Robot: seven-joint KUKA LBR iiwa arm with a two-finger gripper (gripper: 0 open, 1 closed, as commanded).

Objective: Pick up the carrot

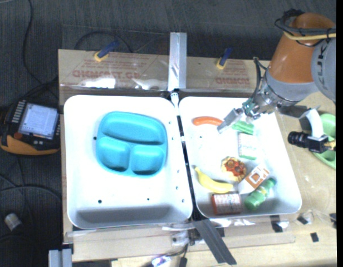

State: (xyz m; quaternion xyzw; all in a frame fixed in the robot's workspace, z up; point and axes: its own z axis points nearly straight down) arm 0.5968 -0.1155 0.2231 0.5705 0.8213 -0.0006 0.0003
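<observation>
The worktop (68, 71) carried two white bins, and every place below is given relative to the right-hand bin (291, 171). The left-hand bin (77, 204) lay against its left wall and held a blue divided tray (130, 142). The arm (302, 54) was seen reaching in over the bin's far right corner. The end effector (234, 118) was poised over the far half of the bin, near the middle, pointing down and to the left. Its fingers were seen spread apart with nothing between them. The carrot (206, 120) lay in the far left part of the bin, close to the left wall, its long axis running roughly across the bin from left to right. It was judged to lie just to the left of the end effector, near but not touching.
</observation>
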